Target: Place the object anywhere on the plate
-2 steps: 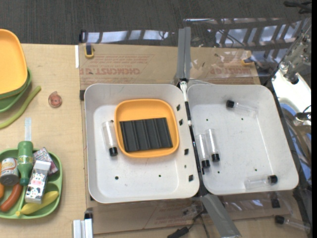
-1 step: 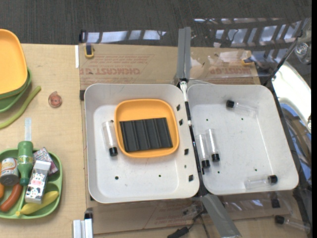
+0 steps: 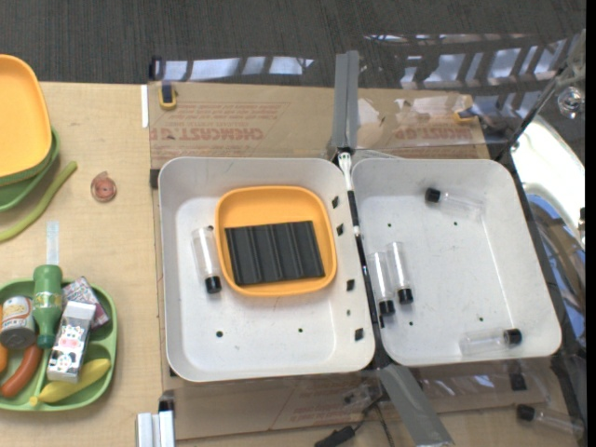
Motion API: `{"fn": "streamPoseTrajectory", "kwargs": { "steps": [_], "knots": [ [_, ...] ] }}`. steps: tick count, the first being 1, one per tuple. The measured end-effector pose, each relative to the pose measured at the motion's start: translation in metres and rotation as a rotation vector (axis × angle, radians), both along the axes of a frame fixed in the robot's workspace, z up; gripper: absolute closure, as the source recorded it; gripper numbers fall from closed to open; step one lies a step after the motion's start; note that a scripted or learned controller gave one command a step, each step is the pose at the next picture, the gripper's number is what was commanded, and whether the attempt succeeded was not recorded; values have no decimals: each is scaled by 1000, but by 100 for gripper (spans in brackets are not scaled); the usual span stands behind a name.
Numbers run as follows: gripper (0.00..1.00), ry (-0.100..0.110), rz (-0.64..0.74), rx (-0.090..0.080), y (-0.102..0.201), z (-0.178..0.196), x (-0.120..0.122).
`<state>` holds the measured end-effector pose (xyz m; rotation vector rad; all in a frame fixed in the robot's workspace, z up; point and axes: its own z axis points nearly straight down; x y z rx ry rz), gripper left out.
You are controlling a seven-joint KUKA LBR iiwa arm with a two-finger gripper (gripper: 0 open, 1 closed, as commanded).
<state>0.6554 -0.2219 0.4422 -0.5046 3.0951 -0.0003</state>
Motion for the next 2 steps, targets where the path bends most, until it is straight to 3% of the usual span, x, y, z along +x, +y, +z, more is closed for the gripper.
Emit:
{"fn": "streamPoseTrajectory", "kwargs": {
  "steps": [1, 2],
  "knots": [
    [100, 0, 295, -1, 0, 0, 5],
    [0, 0, 296, -1, 0, 0, 5]
  ]
}}
